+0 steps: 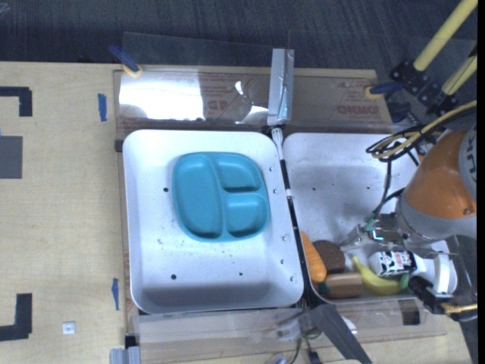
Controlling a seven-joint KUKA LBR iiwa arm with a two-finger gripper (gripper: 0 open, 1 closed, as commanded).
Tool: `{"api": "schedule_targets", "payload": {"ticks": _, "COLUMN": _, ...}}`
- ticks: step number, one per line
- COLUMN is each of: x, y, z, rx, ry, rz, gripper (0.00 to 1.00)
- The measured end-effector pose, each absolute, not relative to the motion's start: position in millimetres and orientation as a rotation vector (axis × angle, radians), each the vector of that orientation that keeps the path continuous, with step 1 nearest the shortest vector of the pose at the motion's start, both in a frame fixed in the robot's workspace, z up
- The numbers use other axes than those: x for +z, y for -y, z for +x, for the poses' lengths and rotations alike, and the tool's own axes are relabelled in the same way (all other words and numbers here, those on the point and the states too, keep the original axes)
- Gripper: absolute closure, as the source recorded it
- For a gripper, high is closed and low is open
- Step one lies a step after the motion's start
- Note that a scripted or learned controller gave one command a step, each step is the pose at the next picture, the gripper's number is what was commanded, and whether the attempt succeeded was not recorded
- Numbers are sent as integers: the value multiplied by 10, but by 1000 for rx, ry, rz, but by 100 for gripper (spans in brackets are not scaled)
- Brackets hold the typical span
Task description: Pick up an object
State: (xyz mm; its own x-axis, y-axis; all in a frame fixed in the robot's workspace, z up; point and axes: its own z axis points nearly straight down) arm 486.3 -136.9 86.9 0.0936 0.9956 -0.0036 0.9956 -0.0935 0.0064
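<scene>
Orange-banded arm bent low over right bin; gripper near banana, grip state unclear.

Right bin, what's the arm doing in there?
The arm's gripper is down in the right bin, at its near end above a cluster of toy food: an orange carrot, a brown round piece, a wooden block and a yellow banana. Nothing is visibly between the fingers, so no pick is confirmed. The left bin holds a blue divided plate, untouched.
</scene>
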Motion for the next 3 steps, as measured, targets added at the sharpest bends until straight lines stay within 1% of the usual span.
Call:
{"api": "schedule_targets", "payload": {"ticks": 1, "x": 983, "y": 1371, "z": 4882, "rx": 10, "ry": -2106, "rz": 2316, "gripper": 100}}
{"api": "schedule_targets", "payload": {"ticks": 2, "x": 976, "y": 1370, "z": 4878, "rx": 8, "ry": -2107, "rz": 2317, "gripper": 0}}
{"api": "schedule_targets", "payload": {"ticks": 3, "x": 872, "y": 1323, "z": 4894, "rx": 2, "ry": -2164, "rz": 2273, "gripper": 0}}
